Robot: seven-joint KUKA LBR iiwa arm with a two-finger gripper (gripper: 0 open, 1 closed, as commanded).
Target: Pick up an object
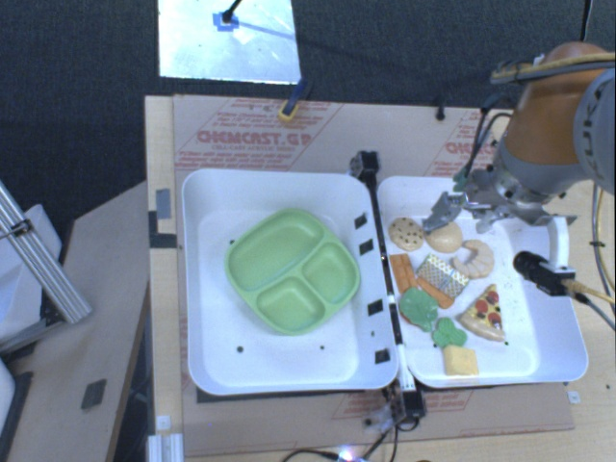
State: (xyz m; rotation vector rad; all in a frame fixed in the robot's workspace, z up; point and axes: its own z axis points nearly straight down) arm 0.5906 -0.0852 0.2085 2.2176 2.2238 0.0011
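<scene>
The camera view looks down on two white bins, and I go from the near edge toward the far one. In the right bin (568, 354), nearest to the camera, lies a yellow cheese block (461, 360), and just behind it a small green broccoli piece (448, 332) and a pizza slice (484, 313) whose tip points toward the far right. Further back there is a green leafy piece (418, 307), touching an orange strip (406, 274) and a grey grater-like piece (443, 277) that lies on a diagonal. Behind these come a croissant (475, 256), a pale bread roll (444, 238) and a cookie (406, 232). The gripper (450, 212) hangs just above the roll and the cookie, at the far side of this group; whether its tips are apart or together I cannot tell, and nothing is seen between them. The left bin (207, 287) holds a green divided plate (294, 269). I judge the roll to be the likely target; its long axis runs roughly left to right, so the closing direction should go across it. The risk is crowding: the roll touches or almost touches the croissant and sits close to the cookie, so a tip may land on a neighbour and push it, or the smooth rounded roll may slip out when squeezed.
</scene>
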